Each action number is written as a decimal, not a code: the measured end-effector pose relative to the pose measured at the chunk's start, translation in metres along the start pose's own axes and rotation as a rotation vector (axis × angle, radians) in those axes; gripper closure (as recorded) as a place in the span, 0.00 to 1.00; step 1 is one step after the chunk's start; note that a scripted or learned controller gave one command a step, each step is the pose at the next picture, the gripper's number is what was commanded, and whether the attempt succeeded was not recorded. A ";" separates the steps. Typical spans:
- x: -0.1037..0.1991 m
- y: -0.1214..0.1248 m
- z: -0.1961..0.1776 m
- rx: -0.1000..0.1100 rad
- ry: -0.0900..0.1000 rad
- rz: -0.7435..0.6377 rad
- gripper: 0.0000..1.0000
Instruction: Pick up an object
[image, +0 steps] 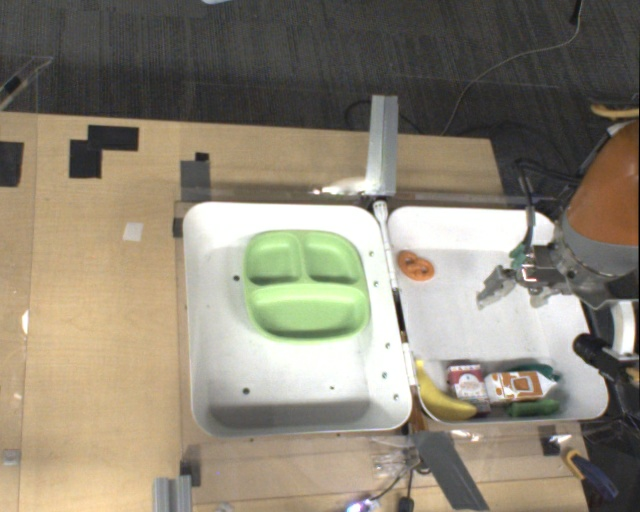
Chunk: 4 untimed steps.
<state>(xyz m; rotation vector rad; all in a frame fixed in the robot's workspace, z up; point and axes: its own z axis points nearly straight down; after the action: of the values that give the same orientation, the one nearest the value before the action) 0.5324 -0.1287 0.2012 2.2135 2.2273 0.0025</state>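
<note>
My gripper (516, 289) hangs over the right bin (455, 320), toward its right side, with its fingers spread apart and nothing between them. An orange pretzel-like piece (415, 266) lies at the bin's upper left, well left of the gripper. Along the bin's front edge lie a yellow banana (440, 399), a small red-and-white packet (466, 382), an orange-and-white carton (518, 384) and a green item (533, 407). These sit below the gripper, apart from it.
The left bin (215, 330) holds a green divided plate (304, 282). A metal post (383, 145) stands at the back where the bins meet. The grey arm with its orange band (605, 205) comes in from the right.
</note>
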 end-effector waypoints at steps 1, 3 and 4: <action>0.020 0.033 0.109 -0.017 -0.003 -0.008 0.00; 0.028 0.086 0.111 -0.013 -0.003 -0.293 0.00; 0.022 0.134 0.112 0.013 0.004 -0.582 0.00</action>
<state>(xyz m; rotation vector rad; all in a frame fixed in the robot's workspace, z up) 0.6666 -0.1062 0.0892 1.4862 2.7791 -0.0085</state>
